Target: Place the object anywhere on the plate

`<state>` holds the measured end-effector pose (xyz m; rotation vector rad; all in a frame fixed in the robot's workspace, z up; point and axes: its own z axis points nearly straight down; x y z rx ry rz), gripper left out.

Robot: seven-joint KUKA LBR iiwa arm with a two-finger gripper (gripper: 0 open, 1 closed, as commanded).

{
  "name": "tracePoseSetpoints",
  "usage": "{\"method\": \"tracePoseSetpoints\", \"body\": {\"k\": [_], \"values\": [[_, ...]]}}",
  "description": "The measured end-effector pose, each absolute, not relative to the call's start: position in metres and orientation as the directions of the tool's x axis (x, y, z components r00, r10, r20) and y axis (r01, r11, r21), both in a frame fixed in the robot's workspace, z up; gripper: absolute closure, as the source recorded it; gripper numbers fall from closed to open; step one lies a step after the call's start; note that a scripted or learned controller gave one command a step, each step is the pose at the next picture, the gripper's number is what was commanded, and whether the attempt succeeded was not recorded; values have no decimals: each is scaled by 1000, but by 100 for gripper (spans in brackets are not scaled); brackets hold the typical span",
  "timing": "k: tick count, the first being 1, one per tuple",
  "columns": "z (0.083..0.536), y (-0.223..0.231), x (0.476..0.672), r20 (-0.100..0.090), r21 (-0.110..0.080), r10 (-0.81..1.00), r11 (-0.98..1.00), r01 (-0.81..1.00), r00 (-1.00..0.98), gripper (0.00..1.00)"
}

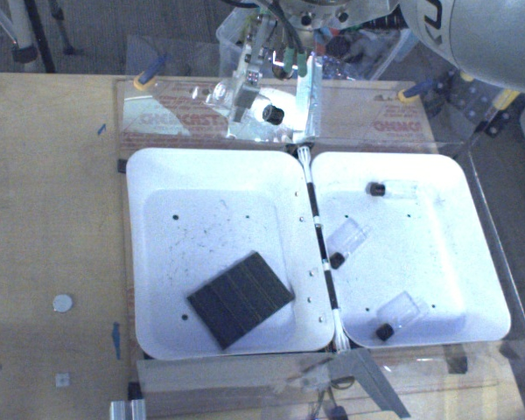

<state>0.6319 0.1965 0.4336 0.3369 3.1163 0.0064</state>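
Camera view from my remote station: the arm [472,16] comes in at 1 o'clock, and its grey casing carries large dark letters, of which I can read only "U" and part of a "K". The jaws hang over the far edge of the two bins, at 12 o'clock, above a clear panel [175,112] with red lettering too smeared by glare to read. I cannot tell how far the jaws are open, nor whether anything sits between them.

The left bin [184,199] holds the plate [241,298], a dark, ridged square turned at an angle, lying flat at 5 o'clock in that bin.

The right bin [437,252] holds three clear vials with black caps and no label I can make out. The far vial [392,188] lies at 11 o'clock. The middle vial [347,237] lies at 9 o'clock, close to the wall shared with the left bin. The near vial [398,311] lies at 6 o'clock. All three are well apart from the plate.

On the tan surface [44,191], at 8 o'clock, lies a small grey disc [62,303].
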Motion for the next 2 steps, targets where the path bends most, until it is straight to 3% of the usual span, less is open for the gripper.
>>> {"method": "tracePoseSetpoints", "body": {"k": [1,2], "values": [[436,223,645,-9,3,-170,985,-170,-985,100],[437,226,616,-4,1,-512,859,-512,-859,100]]}}
